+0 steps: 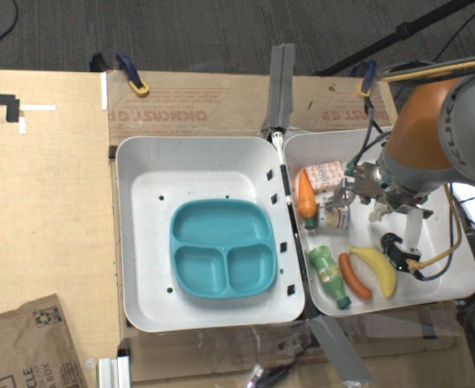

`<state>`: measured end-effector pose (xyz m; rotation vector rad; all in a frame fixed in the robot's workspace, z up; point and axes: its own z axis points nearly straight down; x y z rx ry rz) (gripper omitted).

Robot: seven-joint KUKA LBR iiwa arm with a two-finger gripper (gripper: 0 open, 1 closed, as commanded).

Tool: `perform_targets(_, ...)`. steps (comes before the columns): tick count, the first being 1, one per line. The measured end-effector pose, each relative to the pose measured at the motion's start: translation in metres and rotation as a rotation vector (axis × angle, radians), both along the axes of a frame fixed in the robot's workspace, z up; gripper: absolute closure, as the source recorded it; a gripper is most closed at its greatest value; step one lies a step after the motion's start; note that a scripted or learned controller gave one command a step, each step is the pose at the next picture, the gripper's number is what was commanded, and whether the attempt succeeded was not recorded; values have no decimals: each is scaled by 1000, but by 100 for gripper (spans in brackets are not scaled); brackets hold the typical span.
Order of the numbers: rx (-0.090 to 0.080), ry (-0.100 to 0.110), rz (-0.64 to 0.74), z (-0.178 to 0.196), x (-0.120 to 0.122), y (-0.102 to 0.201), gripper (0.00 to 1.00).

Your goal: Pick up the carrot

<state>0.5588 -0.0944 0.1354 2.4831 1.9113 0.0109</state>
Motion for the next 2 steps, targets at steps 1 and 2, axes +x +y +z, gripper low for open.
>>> perform_targets(1, 2, -15, 50, -34, -55, 1, 0)
perform_targets(2, -2, -13, 43, -26, -55, -2, 100)
